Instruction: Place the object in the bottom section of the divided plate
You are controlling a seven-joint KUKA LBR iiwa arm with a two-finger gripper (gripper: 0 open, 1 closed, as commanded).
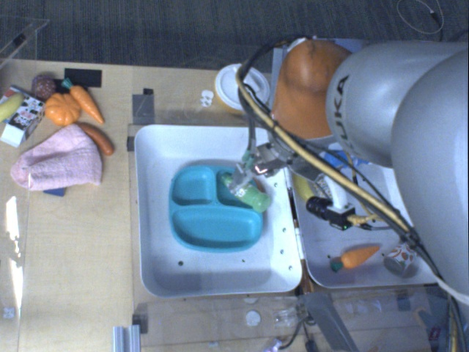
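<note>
A blue divided plate point(192, 229) lies in the left white bin point(157, 270). It has two small sections at the top and one wide section at the bottom. My gripper point(242, 182) hangs over the plate's upper right section, reaching in from the right. It is shut on a small green object point(256, 199), which sticks out to the lower right over the plate's right rim. The wide bottom section point(216, 227) holds nothing.
The right bin point(316, 270) holds an orange carrot point(357, 257), a small patterned item point(400, 259) and a yellow piece point(301, 187) under the arm's cables. Left of the bins lie a pink cloth point(57, 161) and toy vegetables point(72, 107). A white cup point(229, 87) stands behind.
</note>
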